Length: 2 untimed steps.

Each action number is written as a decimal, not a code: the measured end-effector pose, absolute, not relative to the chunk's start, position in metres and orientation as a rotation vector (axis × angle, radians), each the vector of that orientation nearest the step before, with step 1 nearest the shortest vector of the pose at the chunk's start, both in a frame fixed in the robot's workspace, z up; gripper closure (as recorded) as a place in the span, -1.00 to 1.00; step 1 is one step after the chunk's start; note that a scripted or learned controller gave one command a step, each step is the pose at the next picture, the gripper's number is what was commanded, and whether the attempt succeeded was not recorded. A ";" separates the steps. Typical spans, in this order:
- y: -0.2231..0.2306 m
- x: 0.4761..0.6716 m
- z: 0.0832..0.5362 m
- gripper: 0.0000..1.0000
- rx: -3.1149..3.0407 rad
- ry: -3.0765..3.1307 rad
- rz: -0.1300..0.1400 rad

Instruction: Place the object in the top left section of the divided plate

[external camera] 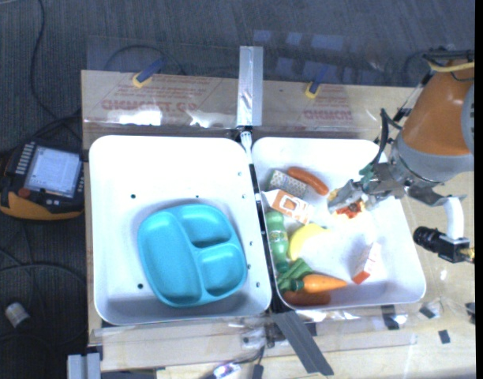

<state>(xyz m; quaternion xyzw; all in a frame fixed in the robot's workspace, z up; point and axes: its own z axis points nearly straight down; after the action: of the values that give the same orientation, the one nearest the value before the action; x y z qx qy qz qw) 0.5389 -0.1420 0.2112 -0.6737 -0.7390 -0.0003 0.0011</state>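
The blue divided plate [156, 289] lies in the left bin [115, 172], with one long section on its left and two smaller ones on its right; all sections are bare. My gripper [348, 199] hangs low over the middle of the right bin [399, 235], pointing left. A small orange-red piece [352, 209] shows right at its tip, and whether it is gripped is unclear. The arm's grey and orange wrist [435, 125] rises at the right edge.
The right bin holds a sausage [308, 180], an orange-white carton [290, 206], a yellow lemon [305, 235], a green item [275, 232], a carrot [326, 283] and a white-red packet [366, 263]. A metal divider [250, 85] stands between the bins.
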 end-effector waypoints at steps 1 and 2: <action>-0.098 0.483 0.122 1.00 -1.927 -2.476 0.002; -0.063 0.493 0.183 1.00 -1.903 -2.497 0.002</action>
<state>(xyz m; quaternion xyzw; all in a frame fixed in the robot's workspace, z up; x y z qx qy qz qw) 0.4933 -0.0626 0.1828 -0.6062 -0.7953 0.0005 0.0010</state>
